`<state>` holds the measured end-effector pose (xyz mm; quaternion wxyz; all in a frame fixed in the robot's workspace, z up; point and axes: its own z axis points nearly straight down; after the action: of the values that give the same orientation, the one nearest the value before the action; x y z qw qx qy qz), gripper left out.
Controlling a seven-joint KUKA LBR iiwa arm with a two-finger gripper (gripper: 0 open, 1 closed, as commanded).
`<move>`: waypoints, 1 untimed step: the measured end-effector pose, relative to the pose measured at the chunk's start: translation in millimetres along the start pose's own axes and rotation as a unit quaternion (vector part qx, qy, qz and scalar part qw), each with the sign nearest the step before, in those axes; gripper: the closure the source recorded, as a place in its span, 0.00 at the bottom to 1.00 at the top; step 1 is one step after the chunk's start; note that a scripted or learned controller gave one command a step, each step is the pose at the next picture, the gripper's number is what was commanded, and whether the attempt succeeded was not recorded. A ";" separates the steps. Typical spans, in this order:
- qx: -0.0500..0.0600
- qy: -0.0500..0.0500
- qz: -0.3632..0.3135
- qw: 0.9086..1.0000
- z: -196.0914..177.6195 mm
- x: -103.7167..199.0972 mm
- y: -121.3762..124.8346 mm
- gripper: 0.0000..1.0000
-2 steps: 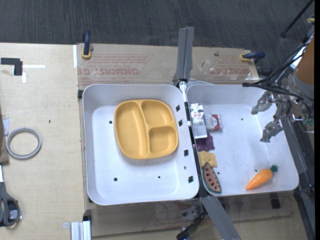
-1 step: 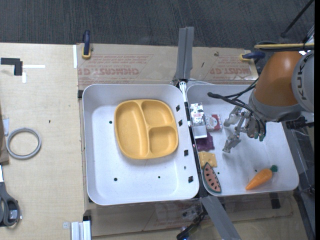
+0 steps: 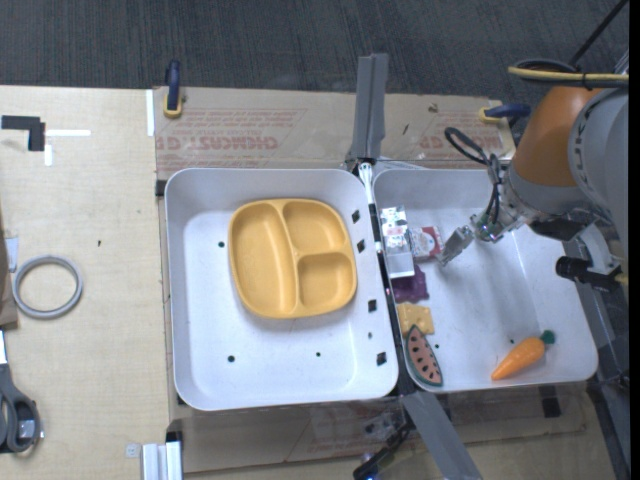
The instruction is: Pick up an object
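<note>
The right bin (image 3: 485, 303) holds several small items. An orange toy carrot (image 3: 518, 357) lies near its front right corner. A watermelon slice (image 3: 423, 356) rests at the front left, with a yellow cracker piece (image 3: 416, 317) and a purple piece (image 3: 410, 287) just behind it. A grey-white block (image 3: 397, 243) and a red-white packet (image 3: 429, 240) lie along the left wall. My gripper (image 3: 457, 245) hangs low in the bin's back middle, just right of the packet, with nothing seen in it.
The left bin (image 3: 200, 298) holds a yellow divided plate (image 3: 293, 258). On the wooden bench to the left lie a grey tape ring (image 3: 44, 286) and scissors (image 3: 18, 420). The arm's orange band (image 3: 548, 138) looms over the right bin's back right corner.
</note>
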<state>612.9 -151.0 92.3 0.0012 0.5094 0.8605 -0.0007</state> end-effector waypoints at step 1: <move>0.000 0.000 0.108 0.994 -0.4 -19.2 42.4 0.00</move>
<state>659.4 -147.4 92.7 0.0014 0.5996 0.8003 -0.0007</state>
